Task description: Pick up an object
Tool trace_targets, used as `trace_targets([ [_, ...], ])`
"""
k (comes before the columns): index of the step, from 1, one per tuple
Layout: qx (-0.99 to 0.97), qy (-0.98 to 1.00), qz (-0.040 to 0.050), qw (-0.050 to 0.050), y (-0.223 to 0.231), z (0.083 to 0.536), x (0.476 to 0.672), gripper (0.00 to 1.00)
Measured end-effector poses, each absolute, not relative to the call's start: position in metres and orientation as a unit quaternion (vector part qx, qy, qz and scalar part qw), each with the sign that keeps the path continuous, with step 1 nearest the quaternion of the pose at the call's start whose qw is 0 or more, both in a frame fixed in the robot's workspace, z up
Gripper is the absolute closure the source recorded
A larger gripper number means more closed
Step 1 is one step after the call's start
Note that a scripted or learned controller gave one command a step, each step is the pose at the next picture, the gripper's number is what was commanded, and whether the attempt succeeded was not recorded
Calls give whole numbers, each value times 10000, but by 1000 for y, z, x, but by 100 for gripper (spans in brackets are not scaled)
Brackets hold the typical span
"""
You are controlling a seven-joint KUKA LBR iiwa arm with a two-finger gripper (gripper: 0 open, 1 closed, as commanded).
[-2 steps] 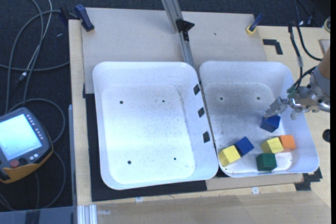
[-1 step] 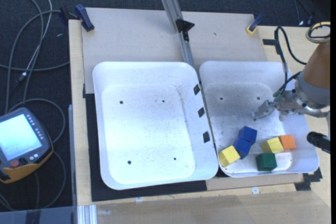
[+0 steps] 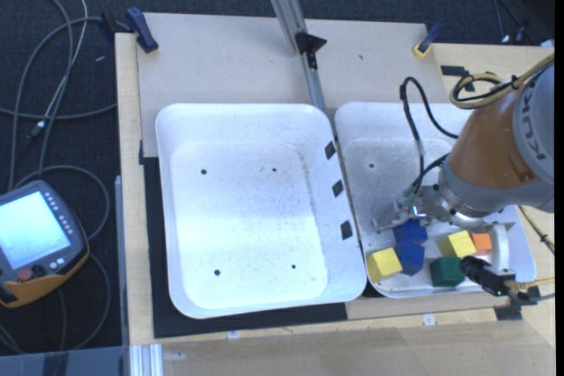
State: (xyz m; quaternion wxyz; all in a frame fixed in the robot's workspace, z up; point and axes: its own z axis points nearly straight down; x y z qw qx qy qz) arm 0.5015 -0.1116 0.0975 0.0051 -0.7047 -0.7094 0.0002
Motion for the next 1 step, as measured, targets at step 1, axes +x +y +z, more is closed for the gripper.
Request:
trace_targets([
  [1, -7064, -7078, -1, 21, -91, 99, 494, 0],
])
